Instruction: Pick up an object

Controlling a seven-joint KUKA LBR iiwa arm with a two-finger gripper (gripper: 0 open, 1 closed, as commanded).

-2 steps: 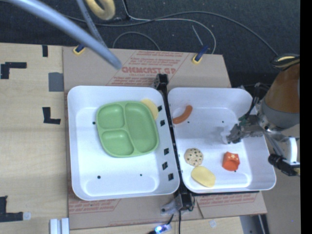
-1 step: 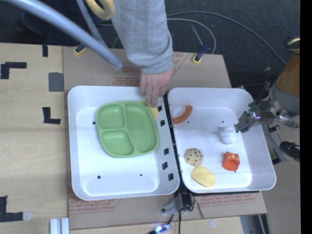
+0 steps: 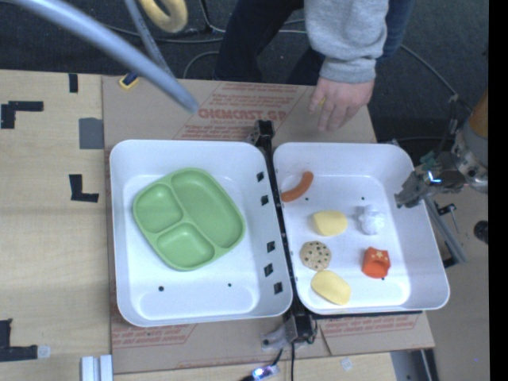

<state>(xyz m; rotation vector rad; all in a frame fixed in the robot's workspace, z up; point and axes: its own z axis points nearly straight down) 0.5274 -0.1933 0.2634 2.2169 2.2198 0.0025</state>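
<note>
At the right edge of the camera view, the gripper (image 3: 414,187) hung over the right rim of the right bin (image 3: 417,248), its dark fingers pointing toward the bin; jaw state couldn't be told from here, and nothing showed between them. In the right bin: sausage (image 3: 297,186) at top left near the divider, pale yellow piece (image 3: 330,223) mid-bin, small white object (image 3: 370,220) just right of it, cookie (image 3: 315,254) below, red item (image 3: 376,262) toward the right, yellow lemon-like piece (image 3: 331,286) near the front wall. All apart from the gripper, none touched. The left bin (image 3: 127,236) held a green divided plate (image 3: 188,217), lying flat. A person's hand (image 3: 340,100) hung over the cardboard behind the bins.
</note>
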